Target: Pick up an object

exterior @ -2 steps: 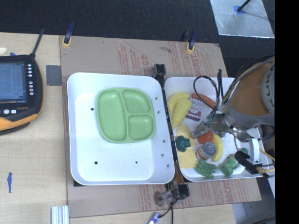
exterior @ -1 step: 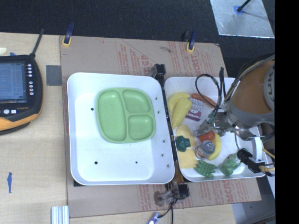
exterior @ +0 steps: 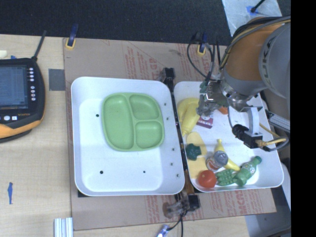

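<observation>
Overhead, the tabletop [exterior: 39,181] carries two white bins side by side. The left bin [exterior: 89,177] holds a green divided plate [exterior: 132,121] toward its far half. The right bin [exterior: 269,179], just beside it, holds the toys: a yellow banana-like piece [exterior: 188,113] near the wall shared with the left bin, a red tomato [exterior: 207,178] at the near edge, a silver can [exterior: 217,159] just beyond the tomato, and a green bottle [exterior: 248,170] toward the near right corner. The grey and orange arm [exterior: 256,53] hangs over the right bin's far end, its tool [exterior: 206,106] lowered just beside the yellow piece. Whether the tool is spread or pressed together I cannot tell, nor whether it pinches anything.
</observation>
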{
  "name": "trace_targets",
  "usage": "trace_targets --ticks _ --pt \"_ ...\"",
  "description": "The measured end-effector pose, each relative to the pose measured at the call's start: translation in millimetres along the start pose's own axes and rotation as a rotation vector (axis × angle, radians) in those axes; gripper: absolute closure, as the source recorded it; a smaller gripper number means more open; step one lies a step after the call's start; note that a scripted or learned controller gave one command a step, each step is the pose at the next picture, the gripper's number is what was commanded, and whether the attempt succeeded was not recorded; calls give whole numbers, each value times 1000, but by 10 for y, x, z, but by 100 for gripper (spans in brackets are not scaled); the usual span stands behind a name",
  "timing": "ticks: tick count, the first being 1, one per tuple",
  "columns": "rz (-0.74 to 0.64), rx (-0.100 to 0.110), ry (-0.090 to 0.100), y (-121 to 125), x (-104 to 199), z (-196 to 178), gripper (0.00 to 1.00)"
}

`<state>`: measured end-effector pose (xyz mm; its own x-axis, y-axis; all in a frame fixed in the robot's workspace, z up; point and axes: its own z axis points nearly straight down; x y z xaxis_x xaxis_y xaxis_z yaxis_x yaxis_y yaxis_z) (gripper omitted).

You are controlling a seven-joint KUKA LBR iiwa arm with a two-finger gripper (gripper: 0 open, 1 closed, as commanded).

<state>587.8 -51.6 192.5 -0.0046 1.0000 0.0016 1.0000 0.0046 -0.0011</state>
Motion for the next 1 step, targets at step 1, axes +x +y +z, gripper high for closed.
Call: trace_targets --ticks 1 --pt "1 4 -3 -279 -677 524 100"
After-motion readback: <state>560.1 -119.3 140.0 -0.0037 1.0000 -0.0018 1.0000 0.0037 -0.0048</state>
